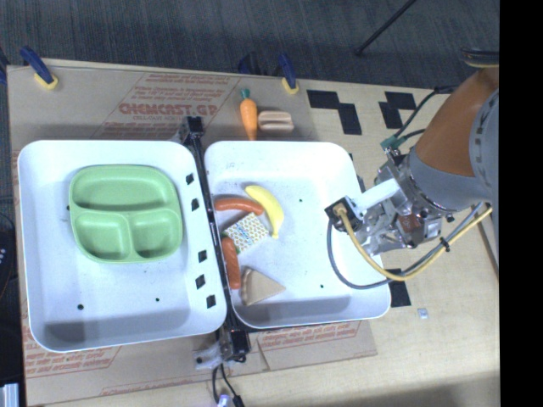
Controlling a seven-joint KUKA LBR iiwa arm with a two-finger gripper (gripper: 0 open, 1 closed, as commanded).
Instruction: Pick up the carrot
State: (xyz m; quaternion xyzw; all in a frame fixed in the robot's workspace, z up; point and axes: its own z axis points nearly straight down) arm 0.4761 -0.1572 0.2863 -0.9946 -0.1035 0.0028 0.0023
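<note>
My end effector [393, 230] hangs over the right rim of the right bin [339, 299]; I cannot tell whether it is open or closed. That bin holds one banana [265, 209] and two sausages [235, 203]. One carrot [248, 117] lies on the counter [441, 337], just past the bin's far edge.

Grey arm [458, 155] with the orange band up top sits just off the right bin's [361, 172] right rim. Its wrist tilts toward that rim, and the tool [397, 227] hangs right beside it.
</note>
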